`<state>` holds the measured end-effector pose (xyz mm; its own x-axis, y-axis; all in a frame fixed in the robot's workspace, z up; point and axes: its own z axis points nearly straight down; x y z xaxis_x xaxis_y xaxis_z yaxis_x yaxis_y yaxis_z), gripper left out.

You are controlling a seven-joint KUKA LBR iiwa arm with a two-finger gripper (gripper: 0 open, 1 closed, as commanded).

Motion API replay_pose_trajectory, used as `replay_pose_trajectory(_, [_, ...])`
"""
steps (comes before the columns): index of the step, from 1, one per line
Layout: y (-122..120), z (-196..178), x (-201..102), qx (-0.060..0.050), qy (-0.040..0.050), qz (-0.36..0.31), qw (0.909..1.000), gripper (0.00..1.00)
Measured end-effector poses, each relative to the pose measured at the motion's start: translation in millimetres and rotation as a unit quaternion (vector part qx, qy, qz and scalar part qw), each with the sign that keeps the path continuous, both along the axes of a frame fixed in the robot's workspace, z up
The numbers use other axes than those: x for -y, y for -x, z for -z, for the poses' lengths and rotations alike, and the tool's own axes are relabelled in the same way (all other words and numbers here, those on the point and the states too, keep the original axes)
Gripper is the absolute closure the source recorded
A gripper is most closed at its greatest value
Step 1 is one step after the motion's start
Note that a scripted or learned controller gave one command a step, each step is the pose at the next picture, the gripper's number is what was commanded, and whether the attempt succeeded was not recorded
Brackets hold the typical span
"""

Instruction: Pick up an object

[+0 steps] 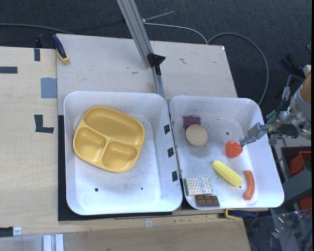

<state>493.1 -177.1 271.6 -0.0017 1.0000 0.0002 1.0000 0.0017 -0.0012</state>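
The right bin (214,106) holds several small items: a purple block (191,121), a beige round piece (197,136), a red-orange ball (233,149), a yellow corn cob (227,173), an orange-red sausage (248,184), a patterned packet (199,184) and a brown chocolate bar (206,200). My gripper (253,133) reaches in over the bin's right rim. It hangs just up and to the right of the red-orange ball, and nothing shows in its grasp. The arm behind it runs off the right side of the view.
The left bin (76,187) carries a yellow divided plate (109,138). A slanted metal rail (138,27) runs from the top down to where the bins meet. Cables lie on the dark floor at the upper right. A wooden bench top spreads out to the left.
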Motion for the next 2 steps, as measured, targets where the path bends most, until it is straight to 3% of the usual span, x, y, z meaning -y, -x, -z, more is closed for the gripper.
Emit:
replay_pose_trajectory(1, [-59, 178, -74, -0.004, -0.0012, -0.001, 1.0, 0.0])
replay_pose_trajectory(2, [-22, 183, -87, 0.001, 0.0007, 0.001, 1.0, 0.0])
